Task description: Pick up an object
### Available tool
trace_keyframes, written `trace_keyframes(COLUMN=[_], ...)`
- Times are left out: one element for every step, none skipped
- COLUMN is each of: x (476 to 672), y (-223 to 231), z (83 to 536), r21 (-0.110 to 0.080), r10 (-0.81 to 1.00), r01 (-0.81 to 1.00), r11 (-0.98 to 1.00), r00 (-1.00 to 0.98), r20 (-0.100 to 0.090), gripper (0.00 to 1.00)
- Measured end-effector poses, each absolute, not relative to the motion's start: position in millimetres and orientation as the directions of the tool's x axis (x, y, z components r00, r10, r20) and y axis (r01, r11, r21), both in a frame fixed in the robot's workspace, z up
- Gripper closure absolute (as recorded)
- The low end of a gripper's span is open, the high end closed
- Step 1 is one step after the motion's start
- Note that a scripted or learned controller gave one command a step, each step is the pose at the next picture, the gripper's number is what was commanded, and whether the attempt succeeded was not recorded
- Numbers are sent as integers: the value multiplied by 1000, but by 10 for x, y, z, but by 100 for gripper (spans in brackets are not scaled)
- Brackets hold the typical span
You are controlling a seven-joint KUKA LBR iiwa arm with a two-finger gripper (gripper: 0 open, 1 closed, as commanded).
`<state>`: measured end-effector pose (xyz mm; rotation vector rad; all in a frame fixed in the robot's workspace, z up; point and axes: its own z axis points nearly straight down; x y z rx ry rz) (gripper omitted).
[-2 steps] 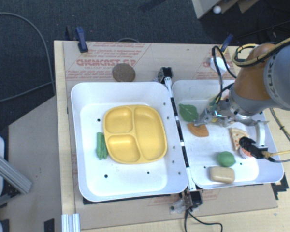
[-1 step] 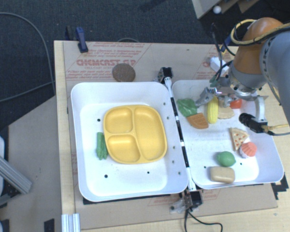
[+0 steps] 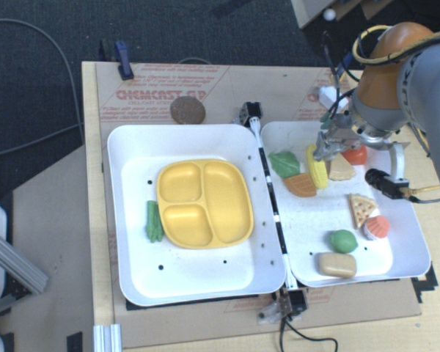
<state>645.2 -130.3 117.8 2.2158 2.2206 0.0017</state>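
Note:
My gripper (image 3: 325, 149) hangs over the back of the right bin (image 3: 403, 259), directly above the top end of a yellow corn cob (image 3: 319, 174). Close around it lie a green leaf (image 3: 284, 163), an orange bread piece (image 3: 301, 187), a beige slice (image 3: 342, 171) and a red tomato (image 3: 355, 155). Nearer the front of that bin lie a pizza slice (image 3: 361, 210), a pink-red piece (image 3: 378, 228), a green ball (image 3: 343, 240) and a tan bread roll (image 3: 336, 265). Nothing is seen lifted off the bin floor.
The left bin (image 3: 132, 270) holds a yellow divided plate (image 3: 204, 202) with a green pod (image 3: 155, 221) beside it. A black part with a cable (image 3: 385, 183) juts from the arm over the right bin. A brown disc (image 3: 187, 111) lies on the bench behind the bins.

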Motion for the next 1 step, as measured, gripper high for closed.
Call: trace_keyframes(x=[6451], y=[-1303], z=[1175], r21=[3], r10=[1000], r01=[1000], r11=[2], r00=[-2], r20=[-3], gripper=[0])
